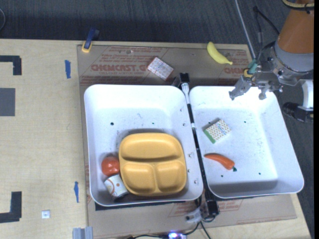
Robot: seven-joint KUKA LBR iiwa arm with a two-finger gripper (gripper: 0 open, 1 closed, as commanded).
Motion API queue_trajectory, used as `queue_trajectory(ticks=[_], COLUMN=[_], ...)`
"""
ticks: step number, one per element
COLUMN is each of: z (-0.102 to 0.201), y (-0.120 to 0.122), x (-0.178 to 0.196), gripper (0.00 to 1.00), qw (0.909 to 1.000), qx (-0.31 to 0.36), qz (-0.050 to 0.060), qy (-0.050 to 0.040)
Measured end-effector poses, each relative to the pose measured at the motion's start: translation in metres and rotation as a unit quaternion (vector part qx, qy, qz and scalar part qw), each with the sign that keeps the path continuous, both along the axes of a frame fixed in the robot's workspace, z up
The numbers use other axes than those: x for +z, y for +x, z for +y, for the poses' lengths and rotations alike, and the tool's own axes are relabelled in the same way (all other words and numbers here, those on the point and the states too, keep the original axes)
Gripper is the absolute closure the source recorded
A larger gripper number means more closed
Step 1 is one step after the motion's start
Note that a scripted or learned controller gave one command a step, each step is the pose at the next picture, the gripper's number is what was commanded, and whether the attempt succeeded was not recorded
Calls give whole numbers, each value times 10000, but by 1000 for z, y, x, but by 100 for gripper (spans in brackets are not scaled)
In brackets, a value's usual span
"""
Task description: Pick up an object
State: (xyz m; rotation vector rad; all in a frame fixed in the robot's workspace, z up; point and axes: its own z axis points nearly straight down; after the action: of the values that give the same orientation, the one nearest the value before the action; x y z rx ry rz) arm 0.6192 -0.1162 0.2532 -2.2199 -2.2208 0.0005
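- The tool (247,89) is seen over the far edge of the right bin (279,183), hung from the grey and orange arm (294,39) that enters from the right.
- Its 2 fingers are spread apart and nothing is seen between them; it is taken as released.
- 2 candidate objects are found in the right bin: a small patterned box (217,130) near the middle, and a red-orange chili pepper (220,160) just nearer the camera, the 2 lying apart.
- The box is judged light and stiff, with flat sides; a hold across its 2 short flat sides is advised, as little slip is expected there.
- The pepper is judged light, smooth and tapered, probably plastic; a hold across its thicker middle is preferred, since the thin tip may slide out.
- In the left bin (99,103) a yellow divided tray (152,162) is seen, with a red round object (110,166) and a small white and orange can (115,185) touching its left edge.
- The tray is judged too broad for the fingers and is best left.
- A yellow banana (218,54) and a small printed packet (159,67) are seen on the desk (40,133) beyond the bins.
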Motion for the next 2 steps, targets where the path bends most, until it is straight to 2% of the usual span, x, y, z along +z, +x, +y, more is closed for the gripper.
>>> queue_trajectory(ticks=[1, 2], z=[-27, -25], y=[-13, -102], x=[-123, -167], gripper=[0, 0], qw=[10000, 10000], qx=[-7, -8], qz=[3, -18], qy=[-3, -8])
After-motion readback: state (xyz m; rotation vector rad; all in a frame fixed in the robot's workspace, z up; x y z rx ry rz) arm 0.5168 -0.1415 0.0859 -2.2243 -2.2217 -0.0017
